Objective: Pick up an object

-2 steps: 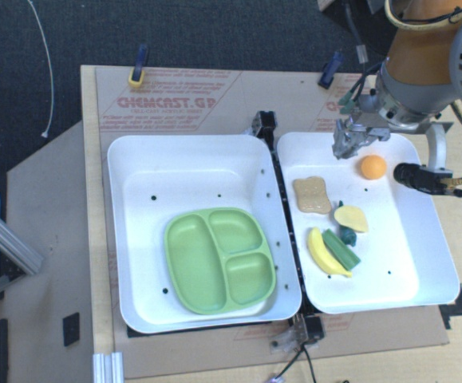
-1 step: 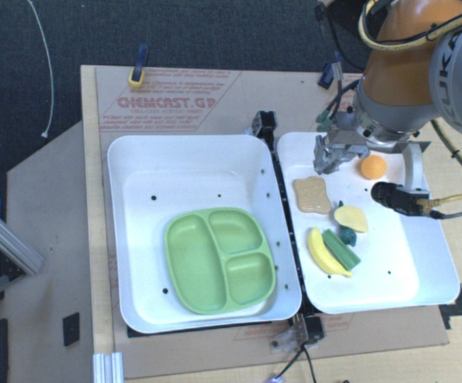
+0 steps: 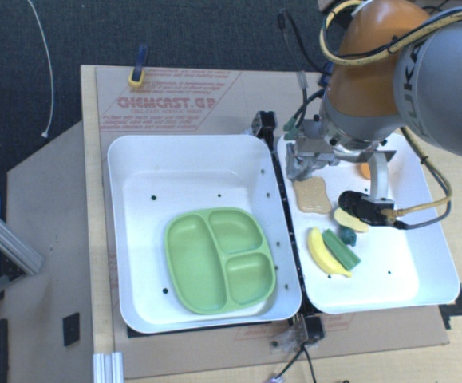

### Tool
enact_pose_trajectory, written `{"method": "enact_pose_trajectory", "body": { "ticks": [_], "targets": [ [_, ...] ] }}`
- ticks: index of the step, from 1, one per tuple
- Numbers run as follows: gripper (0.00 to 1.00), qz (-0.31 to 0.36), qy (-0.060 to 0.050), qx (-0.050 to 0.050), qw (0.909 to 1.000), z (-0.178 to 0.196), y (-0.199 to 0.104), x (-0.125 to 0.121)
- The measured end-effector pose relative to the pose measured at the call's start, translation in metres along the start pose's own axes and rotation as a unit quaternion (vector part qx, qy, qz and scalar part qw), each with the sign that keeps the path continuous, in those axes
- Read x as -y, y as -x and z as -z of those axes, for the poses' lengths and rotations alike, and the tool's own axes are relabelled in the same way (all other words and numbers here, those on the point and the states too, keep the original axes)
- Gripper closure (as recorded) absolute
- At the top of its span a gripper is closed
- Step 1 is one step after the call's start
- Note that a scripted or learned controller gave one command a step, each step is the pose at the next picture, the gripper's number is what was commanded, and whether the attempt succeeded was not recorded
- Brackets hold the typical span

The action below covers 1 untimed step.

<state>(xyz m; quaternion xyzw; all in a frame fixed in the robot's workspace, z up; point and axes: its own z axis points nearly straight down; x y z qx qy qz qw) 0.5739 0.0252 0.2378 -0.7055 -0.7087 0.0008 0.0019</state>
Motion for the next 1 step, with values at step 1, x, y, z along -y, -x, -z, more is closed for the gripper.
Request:
{"method": "enact_pose_trajectory", "body": {
  "ticks": [1],
  "targets": [
    [1.0, 0.0, -0.001, 0.0, 1.0, -0.0164, -0.0461, 0.0222]
  ]
}}
